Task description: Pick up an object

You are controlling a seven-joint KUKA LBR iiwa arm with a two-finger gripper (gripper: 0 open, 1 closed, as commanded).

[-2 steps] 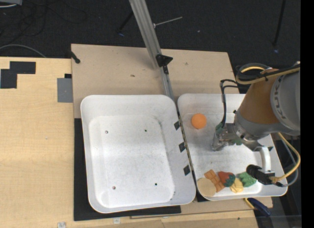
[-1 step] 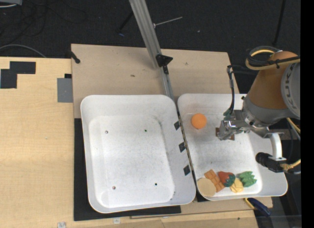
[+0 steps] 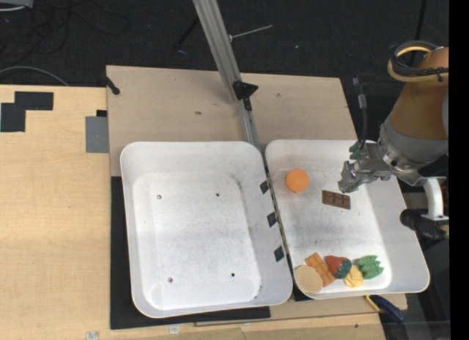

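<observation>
Hovering gripper point(image 3: 350, 182), finger state indiscernible, just above an unlabelled brown rectangular block point(image 3: 336, 199); orange ball point(image 3: 297, 180) left of block.

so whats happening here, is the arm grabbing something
The arm's hand hovers over the right bin, just above a small brown block, with nothing seen held between its fingers. An orange ball lies to the block's left. A cluster of toy food sits at the bin's near edge. The left bin sits alongside.

Grey arm point(image 3: 410, 148), orange band above wrist, metallic gripper point(image 3: 355, 177)
</observation>
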